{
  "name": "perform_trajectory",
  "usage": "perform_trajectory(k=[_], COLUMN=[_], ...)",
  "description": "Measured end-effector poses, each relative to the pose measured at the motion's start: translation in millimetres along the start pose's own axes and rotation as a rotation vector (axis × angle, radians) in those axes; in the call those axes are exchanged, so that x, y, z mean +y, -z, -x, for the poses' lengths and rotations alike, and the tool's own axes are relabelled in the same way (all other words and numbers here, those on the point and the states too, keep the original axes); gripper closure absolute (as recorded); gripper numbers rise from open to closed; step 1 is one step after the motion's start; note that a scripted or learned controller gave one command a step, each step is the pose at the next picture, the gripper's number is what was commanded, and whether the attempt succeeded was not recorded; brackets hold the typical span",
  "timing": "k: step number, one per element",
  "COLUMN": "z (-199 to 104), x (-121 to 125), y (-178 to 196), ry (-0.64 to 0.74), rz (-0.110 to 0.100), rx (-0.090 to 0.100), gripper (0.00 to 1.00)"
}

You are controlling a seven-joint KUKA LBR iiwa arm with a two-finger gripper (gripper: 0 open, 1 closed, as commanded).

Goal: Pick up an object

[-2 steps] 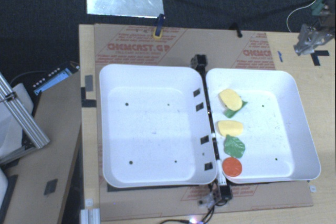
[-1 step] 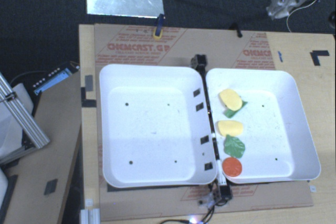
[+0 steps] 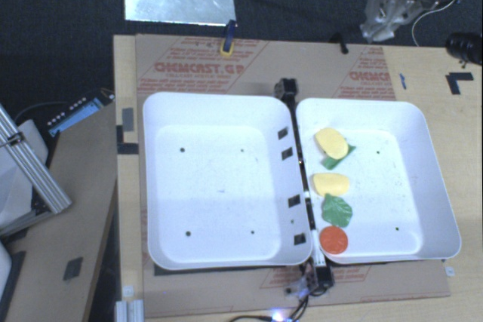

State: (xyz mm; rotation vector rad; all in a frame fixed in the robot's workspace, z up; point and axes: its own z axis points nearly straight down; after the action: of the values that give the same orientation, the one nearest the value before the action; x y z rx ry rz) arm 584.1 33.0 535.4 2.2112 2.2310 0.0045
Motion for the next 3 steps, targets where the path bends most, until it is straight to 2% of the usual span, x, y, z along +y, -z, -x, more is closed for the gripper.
perform_trajectory(k=[1,2,3], z=[-42.3,-97.1,-155.5], x=[-51.0,-99.0,-96.7], y=[0.2,0.1,-0.7], ry=[0.0,0.002,0.001], rz=[0.0,-0.001,0.0], rx=[0.0,0.001,0.001], gripper=[1.0,1.0,1.0])
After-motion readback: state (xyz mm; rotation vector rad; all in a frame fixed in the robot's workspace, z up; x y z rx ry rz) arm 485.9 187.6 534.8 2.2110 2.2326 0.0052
